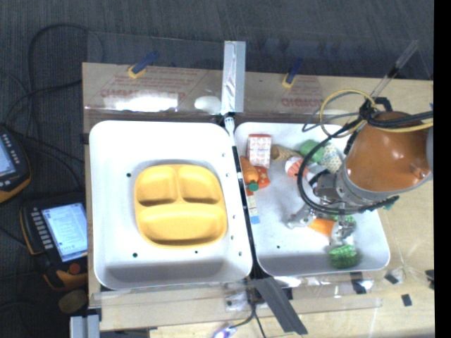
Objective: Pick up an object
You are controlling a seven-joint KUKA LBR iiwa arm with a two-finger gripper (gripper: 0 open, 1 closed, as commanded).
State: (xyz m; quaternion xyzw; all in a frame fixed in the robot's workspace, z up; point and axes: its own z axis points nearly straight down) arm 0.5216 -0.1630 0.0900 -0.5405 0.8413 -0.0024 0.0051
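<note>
Two shallow white bins side by side on the surface [95,104]. Left bin [113,160]: holds a yellow divided tray [180,203] lying flat near its middle. Right bin [373,248]: holds a scatter of small items. Near its far-left corner, a red-and-white carton [259,148], and just beside it toward the near edge an orange-red toy [254,176] against the left wall. Farther right along the far edge, a green item [310,148] and a small orange-and-white piece [294,166], partly hidden by cables. Near the bin's near-right corner, a green leafy toy [343,255].

Reaching in from the right, the grey arm with its orange band [387,153], wrist low over the right half of the right bin. Claw [323,222] pointed down near the bin floor, metal fingers [299,220] spread somewhat apart, with an orange object [323,225] lying between them; impossible to tell whether gripped or merely straddled. Orange object just beside the green leafy toy, toward the far edge from it.
</note>
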